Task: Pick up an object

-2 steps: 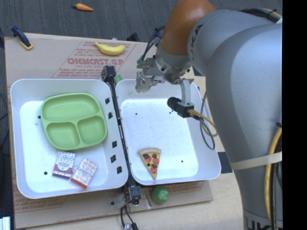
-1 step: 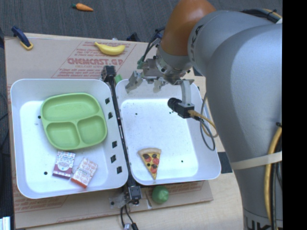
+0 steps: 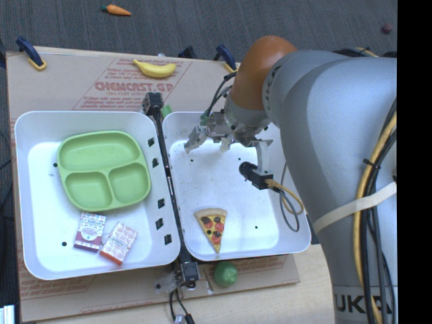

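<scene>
Far left, a blue clamp (image 3: 30, 51) grips the back edge of the cardboard sheet (image 3: 88, 93) that lies under both bins. An orange carrot (image 3: 117, 9) lies on the grey floor beyond the bench.

Left bin (image 3: 27, 201): a green divided plate (image 3: 103, 169) sits in the upper half, three compartments, all flat on the bin floor. In front of it, near the front wall, two small packets lie side by side: a darker red-and-white packet (image 3: 90, 231) and a paler orange-red packet (image 3: 119, 241), nearly touching.

Behind the bins, a yellow banana (image 3: 154, 67) rests on the cardboard just above the printed lettering. A black strip (image 3: 162, 181) runs along the seam between the bins.

Right bin (image 3: 287, 238): a pizza slice (image 3: 212, 228) lies flat near the front wall, crust edge toward the back, tip pointing to the front. It is well apart from the gripper. A green ball (image 3: 225, 273) sits outside the bin, just beside its front wall on the cardboard.

The gripper (image 3: 209, 136) hangs over the back part of the right bin, near the rear wall, below the orange band (image 3: 260, 69). Jaw state: cannot tell, the wrist hardware and cabling mask it. Nothing is seen held. The grey arm (image 3: 331, 133) covers the right of the view.
</scene>
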